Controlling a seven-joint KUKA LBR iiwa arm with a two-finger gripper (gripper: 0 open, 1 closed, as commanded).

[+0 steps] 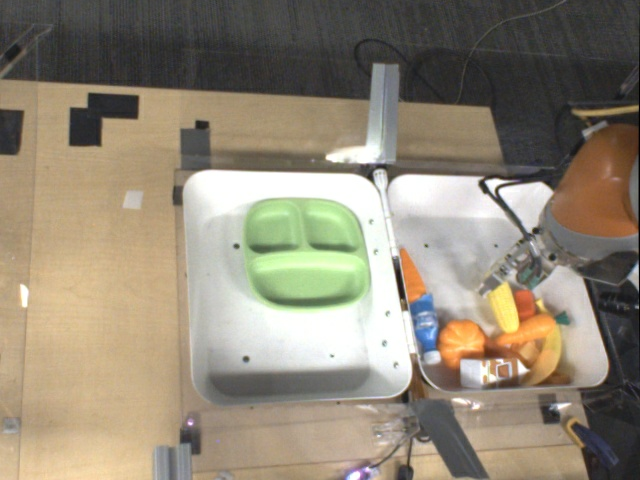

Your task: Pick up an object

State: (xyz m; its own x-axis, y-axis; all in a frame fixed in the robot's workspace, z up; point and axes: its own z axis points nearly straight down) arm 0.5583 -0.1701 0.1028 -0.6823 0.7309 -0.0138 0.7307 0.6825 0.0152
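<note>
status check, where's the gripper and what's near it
Gripper low in right bin, just above corn cob. Nothing seen held. Toy food crowds the near corner.

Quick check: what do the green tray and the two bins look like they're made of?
Green tray: likely moulded plastic, matte, with soft rounded compartment edges and a uniform colour. Left bin and right bin: seemingly smooth white plastic or coated metal with a faint sheen; the picture can't settle which.

This looks like a robotics lab. A pale wooden table (90,298) carries two shallow white bins (205,298) side by side, held by metal brackets (384,108) at the table's far edge. Black tape marks (100,116) sit near its far left corner, cables (520,13) trail over dark carpet (200,18) beyond, and a grey-and-orange robot arm (595,198) reaches in from the right.
</note>
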